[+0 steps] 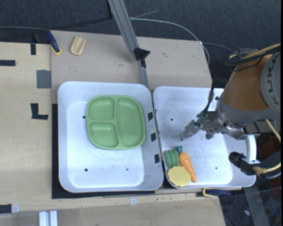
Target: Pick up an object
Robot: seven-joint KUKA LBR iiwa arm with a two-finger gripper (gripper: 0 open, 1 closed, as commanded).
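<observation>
Robot arm [252, 91]: broad orange band above a grey wrist housing, with part of a dark printed marking at the band's right. Thin yellow and black cables loop over the band. Below the wrist, a white bracket carries a black knob. The gripper [191, 130] is dull grey metal.

A pale wooden desk [19, 140] is carrying black tape marks [37, 111] along its left edge. Dark carpet [47, 6] is showing beyond the far edge, where a grey metal pole [125, 25] is slanting in.
</observation>
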